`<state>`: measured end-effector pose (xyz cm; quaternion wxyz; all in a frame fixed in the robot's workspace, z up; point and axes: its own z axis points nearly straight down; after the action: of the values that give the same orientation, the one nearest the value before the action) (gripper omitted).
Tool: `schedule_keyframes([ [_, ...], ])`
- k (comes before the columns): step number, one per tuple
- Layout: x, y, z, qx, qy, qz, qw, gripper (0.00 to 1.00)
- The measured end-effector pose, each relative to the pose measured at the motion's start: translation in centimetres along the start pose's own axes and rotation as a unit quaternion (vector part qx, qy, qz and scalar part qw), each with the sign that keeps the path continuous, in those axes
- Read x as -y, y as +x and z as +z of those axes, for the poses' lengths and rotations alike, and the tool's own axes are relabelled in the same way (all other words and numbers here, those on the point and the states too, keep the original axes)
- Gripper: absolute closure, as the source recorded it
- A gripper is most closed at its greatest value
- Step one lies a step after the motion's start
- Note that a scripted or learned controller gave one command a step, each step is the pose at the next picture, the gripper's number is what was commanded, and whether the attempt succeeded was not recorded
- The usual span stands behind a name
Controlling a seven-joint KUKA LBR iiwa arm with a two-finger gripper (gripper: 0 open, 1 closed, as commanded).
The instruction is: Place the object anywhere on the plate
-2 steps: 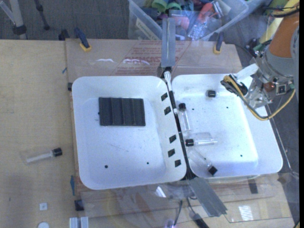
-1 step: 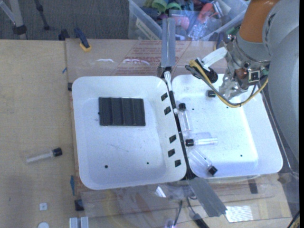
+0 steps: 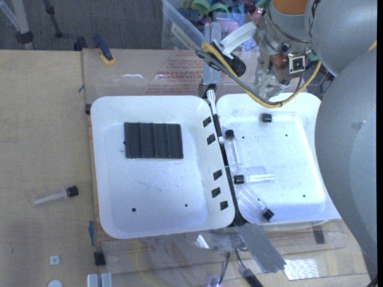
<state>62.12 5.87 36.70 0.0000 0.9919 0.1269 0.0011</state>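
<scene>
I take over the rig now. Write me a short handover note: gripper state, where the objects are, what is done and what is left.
Gripper: above the far edge of the right bin; nothing seen held.
Vials: four clear black-capped vials lie in the right bin.
Plate: the dark ribbed plate lies in the left bin, with nothing on it.
Done: no vial placed.
Left: pick one vial, put it on the plate.

Nothing legible here. Reddish printing runs across the clear sheet (image 3: 173,76) lying on the desk just beyond the left bin (image 3: 108,160), but the lettering is too blurred to make out. The small square tag (image 3: 295,63) at the arm's wrist carries a dark mark, no readable characters.
</scene>
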Motion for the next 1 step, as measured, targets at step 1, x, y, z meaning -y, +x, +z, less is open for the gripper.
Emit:
schedule_keyframes([
  [1,8.27,-2.96,4.26,0.001,0.000,0.017,0.9999,1.00],
])
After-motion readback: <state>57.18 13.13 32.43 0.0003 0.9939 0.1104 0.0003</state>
